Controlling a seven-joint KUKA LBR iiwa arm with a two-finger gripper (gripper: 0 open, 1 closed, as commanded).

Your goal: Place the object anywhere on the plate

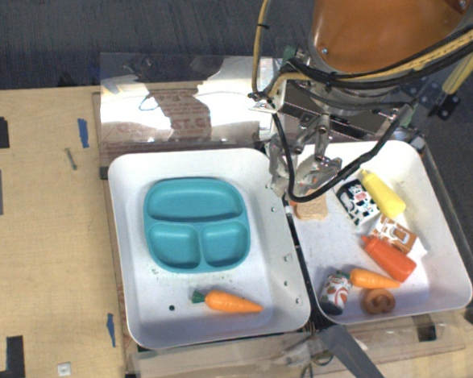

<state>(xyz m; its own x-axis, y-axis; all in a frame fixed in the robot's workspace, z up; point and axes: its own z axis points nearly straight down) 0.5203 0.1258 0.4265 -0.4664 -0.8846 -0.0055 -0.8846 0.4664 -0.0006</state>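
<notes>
Two white bins sit side by side on the bench. In the left bin [140,312] lies the teal plate [196,224] with three compartments, and at about five o'clock from it, near the front wall, rests a toy carrot [225,303] with its green top to nine o'clock — apart from the plate, not touching it. The gripper [309,189] hangs over the back left corner of the right bin [444,275], close to the wall between the bins, under the orange band of the arm. Just below it lies a small tan block like a piece of bread [311,210]; whether the jaws are spread or pinching it I cannot tell, cables cover them. At three o'clock from the gripper are a black-and-white cow figure [359,202] and a yellow piece [382,193]. Toward five o'clock lie an orange bottle [389,257], a second carrot [373,279], a brown ring [379,301] and a small patterned can [335,292] — all inside the right bin.
</notes>
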